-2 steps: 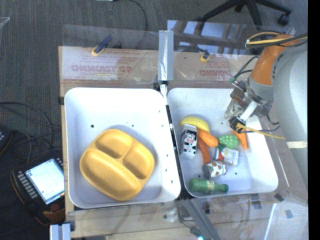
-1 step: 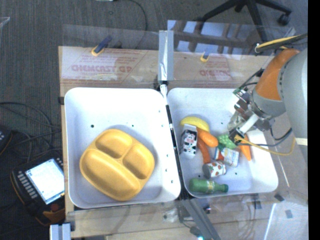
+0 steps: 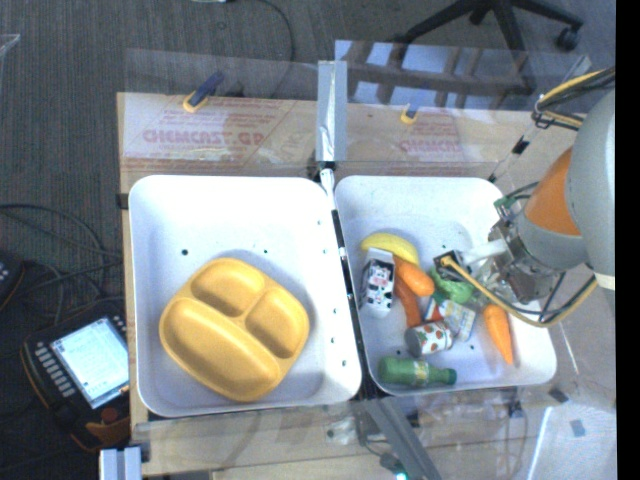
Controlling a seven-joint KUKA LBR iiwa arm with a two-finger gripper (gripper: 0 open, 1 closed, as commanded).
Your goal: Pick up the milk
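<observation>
The milk (image 3: 378, 284) is a small white carton with black cow patches. It lies in the right bin (image 3: 420, 193) near its left wall, just below a yellow banana (image 3: 391, 246) and left of an orange carrot (image 3: 413, 286). My gripper (image 3: 508, 271) hangs over the right side of that bin, under the grey arm with the orange band (image 3: 556, 203). It sits well to the right of the milk, above a jumble of small items, and does not touch the carton.
The right bin also holds a green bottle (image 3: 416, 372), a red and white can (image 3: 430, 338), a second carrot (image 3: 499, 335) and a green item (image 3: 452, 290). A yellow compartment tray (image 3: 234, 326) lies in the left bin (image 3: 200, 203). Cables loop beside the wrist.
</observation>
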